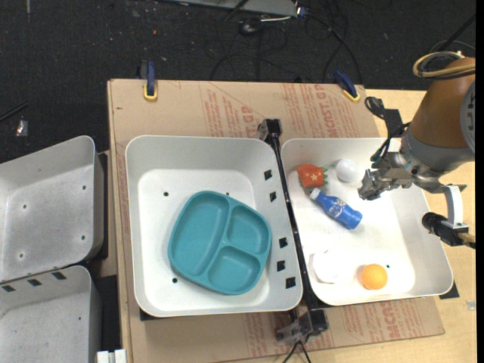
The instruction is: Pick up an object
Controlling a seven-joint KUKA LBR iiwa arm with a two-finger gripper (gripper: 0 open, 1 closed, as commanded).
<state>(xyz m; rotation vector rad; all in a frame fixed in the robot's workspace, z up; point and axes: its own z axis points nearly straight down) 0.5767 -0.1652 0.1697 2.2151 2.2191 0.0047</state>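
The right bin (408,237) holds a red object (310,175), a white ball (347,170), a blue bottle (338,209) lying on its side, an orange ball (373,276) and a white round piece (327,267). My gripper (371,187) hangs over the bin's upper right part, just right of the white ball and above the blue bottle's right end. I see nothing between its fingers.
The left bin (151,165) holds a teal divided plate (220,242). A black divider (283,203) runs between the bins. Both bins sit on a cardboard sheet (197,108). White metal panels (45,203) lie at the far left.
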